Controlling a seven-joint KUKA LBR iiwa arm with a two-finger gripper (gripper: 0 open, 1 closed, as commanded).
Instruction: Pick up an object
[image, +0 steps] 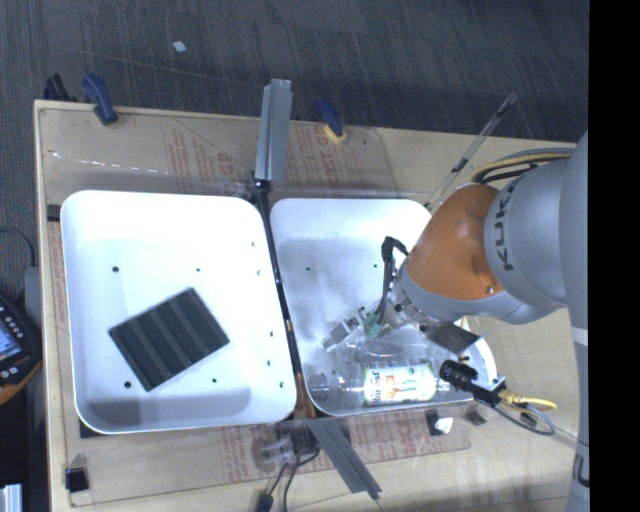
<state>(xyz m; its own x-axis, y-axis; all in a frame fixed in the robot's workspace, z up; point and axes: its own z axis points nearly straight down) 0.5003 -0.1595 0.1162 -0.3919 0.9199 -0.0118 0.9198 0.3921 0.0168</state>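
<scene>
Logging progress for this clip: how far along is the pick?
Nothing looks lifted yet. The arm is down over the right bin, its gripper among the clutter beside the clear bottle, which lies on the bin floor. The dark ridged pad sits untouched in the left bin. Grasping and lifting remain.

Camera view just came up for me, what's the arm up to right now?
The arm has reached into the right bin, with its gripper low over a clear bottle lying near the front wall. Whether it holds anything can't be told. A dark ridged pad lies alone in the left bin.
</scene>
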